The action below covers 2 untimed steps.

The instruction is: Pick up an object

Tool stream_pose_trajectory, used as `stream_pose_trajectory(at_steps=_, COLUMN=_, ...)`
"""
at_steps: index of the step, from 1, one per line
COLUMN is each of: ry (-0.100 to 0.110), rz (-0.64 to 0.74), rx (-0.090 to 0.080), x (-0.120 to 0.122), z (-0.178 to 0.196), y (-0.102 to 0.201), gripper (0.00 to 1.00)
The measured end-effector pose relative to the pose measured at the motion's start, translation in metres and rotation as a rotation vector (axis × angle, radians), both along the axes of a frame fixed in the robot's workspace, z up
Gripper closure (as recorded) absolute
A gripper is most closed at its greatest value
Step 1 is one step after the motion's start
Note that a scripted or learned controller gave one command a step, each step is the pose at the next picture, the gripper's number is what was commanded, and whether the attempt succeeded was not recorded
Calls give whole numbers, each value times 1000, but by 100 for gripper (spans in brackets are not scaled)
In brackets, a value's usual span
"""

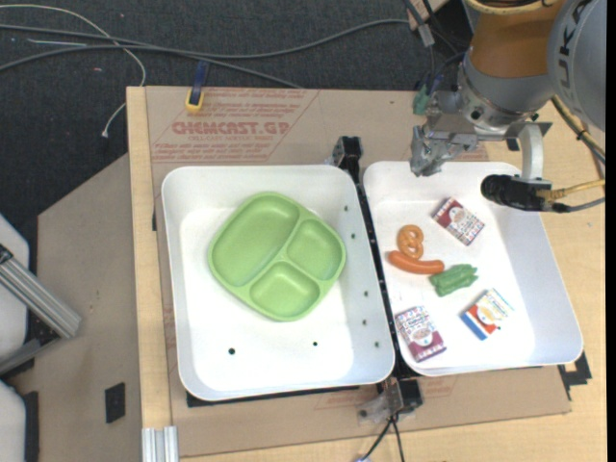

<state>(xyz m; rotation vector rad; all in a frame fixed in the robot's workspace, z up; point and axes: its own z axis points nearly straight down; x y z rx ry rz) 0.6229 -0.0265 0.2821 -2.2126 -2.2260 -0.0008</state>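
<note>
Objects, namely a pretzel [411, 240] and sausage [416, 265], touch near the right bin's [558, 287] middle, so the gripper [426, 161], above that bin's far-left corner with its closure unclear to me, risks nudging both and pinching neither.

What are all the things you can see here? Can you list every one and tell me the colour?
Bins: 2, white, side by side on the bench.
Divided plate: 1, green, in the left bin.
Pretzel toy: 1, orange, in the right bin, near its middle.
Hot dog toy: 1, orange-red, just below the pretzel.
Leafy toy: 1, green, beside the hot dog's right end.
Small packets: 3, mostly red and white, one with blue, spread around the right bin.
Cardboard sheet: 1, brown with red print, under the bins.
Clip: 1, blue and yellow, on the cardboard's far edge.
Arm: 1, grey with an orange band, top right.
End effector: 1, grey, above the right bin's far edge.
</note>
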Motion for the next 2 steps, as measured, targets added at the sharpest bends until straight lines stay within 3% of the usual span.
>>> stream_pose_trajectory(at_steps=2, ry=1, rz=0, rx=0, x=-22, z=-22, y=108, gripper=100)
